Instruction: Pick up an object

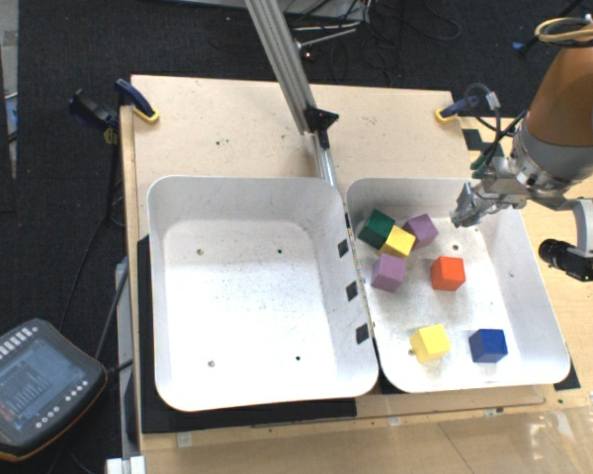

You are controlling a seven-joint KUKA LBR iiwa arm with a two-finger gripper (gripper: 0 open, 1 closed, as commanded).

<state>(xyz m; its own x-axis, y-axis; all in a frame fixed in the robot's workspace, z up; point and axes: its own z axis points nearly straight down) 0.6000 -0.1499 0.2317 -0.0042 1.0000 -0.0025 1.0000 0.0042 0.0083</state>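
The right bin (534,294) holds several small blocks: a green one (376,228), a yellow one (399,241) leaning on it, two purple ones (421,228) (388,271), an orange one (448,274), a second yellow (431,342) and a blue one (487,345). My gripper (466,213) hangs over the bin's upper right part, just right of the upper purple block and above the orange one. I see nothing between its fingers.
The left bin (168,294) lies beside the right one on the wooden bench (237,126). A slanted metal pole (282,47) comes down to the bins' shared back edge. Clamps sit at the bench's back corners (133,97) (455,107). A pendant (30,388) lies at lower left.
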